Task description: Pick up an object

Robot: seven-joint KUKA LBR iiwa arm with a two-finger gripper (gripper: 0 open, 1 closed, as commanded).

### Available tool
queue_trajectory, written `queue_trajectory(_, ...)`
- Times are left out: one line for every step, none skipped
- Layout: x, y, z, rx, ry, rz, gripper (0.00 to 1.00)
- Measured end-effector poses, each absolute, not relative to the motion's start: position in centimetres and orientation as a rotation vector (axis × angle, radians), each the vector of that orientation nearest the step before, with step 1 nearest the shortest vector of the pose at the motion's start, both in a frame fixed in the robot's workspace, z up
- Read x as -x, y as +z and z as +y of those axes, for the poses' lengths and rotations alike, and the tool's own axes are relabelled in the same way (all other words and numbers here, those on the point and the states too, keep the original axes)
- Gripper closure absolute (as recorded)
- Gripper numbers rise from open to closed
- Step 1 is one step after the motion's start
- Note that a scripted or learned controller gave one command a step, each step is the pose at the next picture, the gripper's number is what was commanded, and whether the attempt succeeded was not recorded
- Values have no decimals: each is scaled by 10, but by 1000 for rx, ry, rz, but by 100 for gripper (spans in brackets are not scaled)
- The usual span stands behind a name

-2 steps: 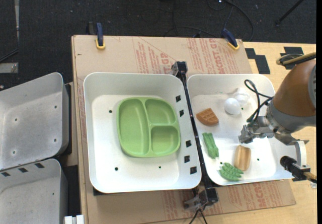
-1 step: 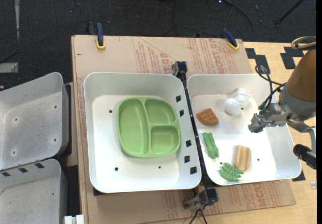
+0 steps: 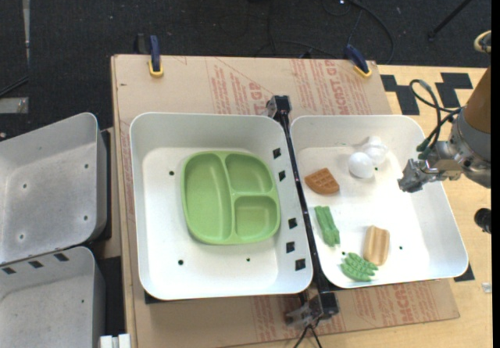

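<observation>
**Gripper poised at the right bin's edge, nothing in hand**

Gripper point(image 3: 412, 181) hangs over the right rim of the right bin point(image 3: 437, 217), at the end of the grey arm point(image 3: 476, 131) that reaches in from the right. Whether it is released or clenched cannot be told from this slant; no object sits between its tips.

Nearest to it, in the upper part of that bin, lie two white rounded pieces point(image 3: 366, 159), touching each other. They look smooth, light and probably slippery; a grip across the widest part would suit them, since a round shape may squirt out of a pinch.

Left of them sits a brown waffle-like wedge point(image 3: 322, 181), flat and textured, best taken across its narrow edges. Below it lies a slim green pod point(image 3: 326, 224), close to the dividing wall. Toward the front are a tan ribbed bread-like piece point(image 3: 377, 245) and, just beside it, a bumpy green pea pod point(image 3: 358, 267). All appear to be light, stiff toy food.

In the left bin point(image 3: 156, 206) rests a green compartment tray point(image 3: 231, 196), smooth moulded plastic, broad and hard to pinch.
</observation>
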State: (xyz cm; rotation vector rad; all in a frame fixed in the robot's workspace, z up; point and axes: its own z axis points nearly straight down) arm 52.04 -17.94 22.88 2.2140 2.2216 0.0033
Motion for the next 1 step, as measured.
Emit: queue_trajectory(-521, 222, -179, -2219, -1, 2223, 100)
